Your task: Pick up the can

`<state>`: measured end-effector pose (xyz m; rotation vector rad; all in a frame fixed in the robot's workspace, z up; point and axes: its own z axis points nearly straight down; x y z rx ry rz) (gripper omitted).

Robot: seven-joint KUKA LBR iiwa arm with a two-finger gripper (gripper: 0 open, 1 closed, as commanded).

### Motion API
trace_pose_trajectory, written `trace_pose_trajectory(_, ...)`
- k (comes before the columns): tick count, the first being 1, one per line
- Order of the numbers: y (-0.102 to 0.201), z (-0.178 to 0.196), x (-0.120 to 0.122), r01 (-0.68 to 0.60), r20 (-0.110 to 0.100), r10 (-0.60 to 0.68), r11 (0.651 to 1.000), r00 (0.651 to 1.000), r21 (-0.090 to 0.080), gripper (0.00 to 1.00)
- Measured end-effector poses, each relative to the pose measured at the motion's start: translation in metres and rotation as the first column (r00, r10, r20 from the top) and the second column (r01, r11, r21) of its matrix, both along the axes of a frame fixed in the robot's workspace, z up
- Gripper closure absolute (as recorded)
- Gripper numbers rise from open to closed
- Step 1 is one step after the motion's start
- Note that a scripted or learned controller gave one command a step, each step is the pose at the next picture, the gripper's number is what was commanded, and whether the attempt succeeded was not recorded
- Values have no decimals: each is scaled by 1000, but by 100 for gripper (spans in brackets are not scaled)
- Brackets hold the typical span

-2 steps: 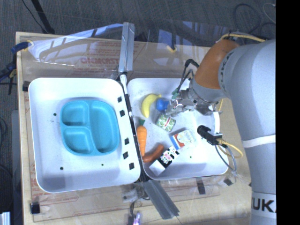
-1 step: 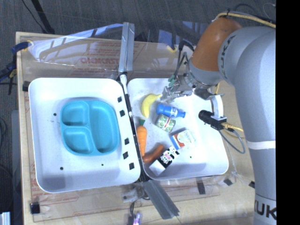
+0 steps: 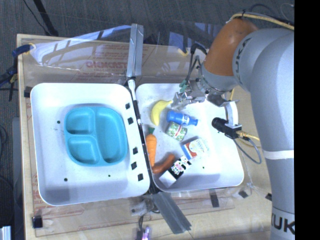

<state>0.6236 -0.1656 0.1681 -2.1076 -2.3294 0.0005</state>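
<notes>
The can [image 3: 176,131], small with a green and white label, lies on its side near the middle of the right bin [image 3: 225,171]. A blue cylinder [image 3: 181,118] lies right above it, touching it. My gripper [image 3: 187,96] hangs over the bin's upper part, just above and slightly right of the blue cylinder, a short way from the can. Nothing shows in its grasp. The arm's orange band [image 3: 227,46] and grey body come in from the upper right.
A yellow lemon-like fruit [image 3: 158,111] lies left of the blue cylinder. A carrot [image 3: 151,148], a brown sausage [image 3: 163,163], a black-and-white box [image 3: 180,167] and a red-and-white carton [image 3: 196,148] lie lower in the right bin. The left bin [image 3: 45,179] holds a blue divided plate [image 3: 96,135].
</notes>
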Motion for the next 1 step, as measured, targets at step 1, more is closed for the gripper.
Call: trace_pose_trajectory(1, 0, 0, 0, 0, 0, 0, 1000, 1000, 0, 0)
